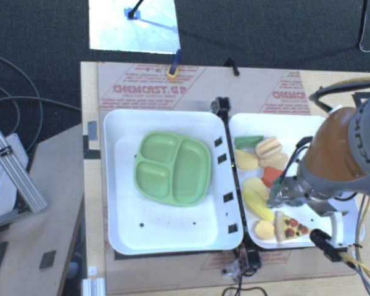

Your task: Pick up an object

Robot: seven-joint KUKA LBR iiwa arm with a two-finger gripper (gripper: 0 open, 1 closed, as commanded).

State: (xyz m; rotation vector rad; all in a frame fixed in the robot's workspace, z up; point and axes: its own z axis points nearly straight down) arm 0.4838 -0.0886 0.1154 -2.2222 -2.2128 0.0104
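Note:
The right bin (308, 125) holds several toy foods. A green pod (249, 142) and a tan bun (269, 147) lie at its far left, with a pale yellow lump (246, 160) just below them. A red piece (270, 175) and a yellow corn cob (258, 203) sit lower down. A pizza slice (290, 227) and a small yellow ball (264, 229) rest near the front rim. My gripper (282, 196) hangs low over the bin's middle, between the red piece and the pizza slice and right of the corn. The arm's orange band (333, 150) hides the bin's right part.
The left bin (120, 227) holds a green divided plate (172, 168). A black divider rail (231, 171) runs between the bins. Cables trail along the right edge, and a metal frame (12, 171) stands off the bench at left.

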